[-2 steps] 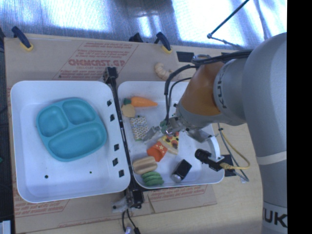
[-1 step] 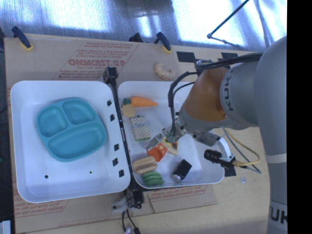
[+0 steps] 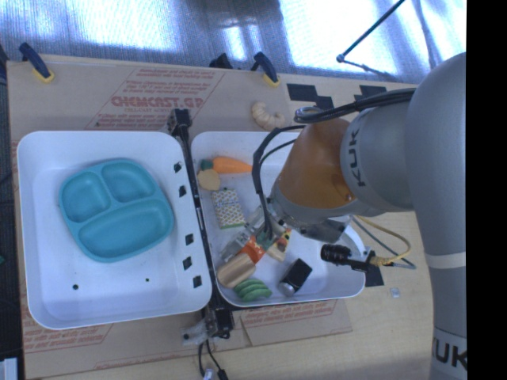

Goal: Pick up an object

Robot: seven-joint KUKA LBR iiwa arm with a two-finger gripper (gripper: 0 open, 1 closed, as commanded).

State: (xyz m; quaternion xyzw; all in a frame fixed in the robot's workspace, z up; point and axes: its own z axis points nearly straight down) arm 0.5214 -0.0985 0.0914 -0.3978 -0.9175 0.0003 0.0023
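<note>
My gripper (image 3: 259, 242) reaches down into the right bin (image 3: 348, 285), under the orange wrist band (image 3: 317, 169). Its tip sits among a small orange piece (image 3: 253, 252), a tan bread-like roll (image 3: 235, 271) and a pale block (image 3: 278, 248). Nearby lie a green pea pod (image 3: 252, 290), a black box (image 3: 295, 275), a patterned rectangular piece (image 3: 228, 208), a round beige slice (image 3: 208, 180) and a carrot (image 3: 230, 165). The arm hides the bin's right half.
The left bin (image 3: 40, 212) holds a blue divided plate (image 3: 116, 208). A beige peanut-shaped item (image 3: 267, 115) lies on the cardboard behind the right bin. A black divider with clips (image 3: 192, 212) runs between the bins. Blue-yellow clamps (image 3: 36, 62) hold the cardboard's far edge.
</note>
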